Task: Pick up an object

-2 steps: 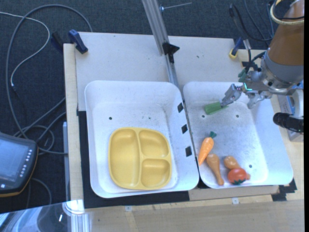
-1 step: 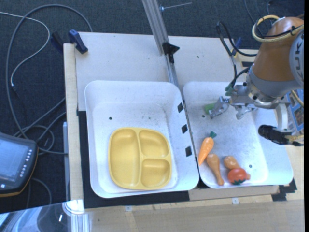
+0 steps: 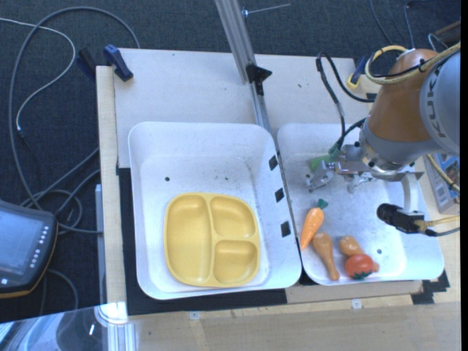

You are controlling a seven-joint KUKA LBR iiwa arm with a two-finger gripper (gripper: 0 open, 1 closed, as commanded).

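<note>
Gripper hovers over right bin; spread or pressed together, cannot tell. Orange carrot lies in same bin, just beside gripper toward bench front, long axis slanting up at it, green end nearest

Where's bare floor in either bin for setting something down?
Most room is in the left bin, on the strip between the plate and the far wall. The right bin is crowded at its near end with carrot, tomato and more. The end effector hangs over its middle. A small bare patch lies by its far wall.
</note>
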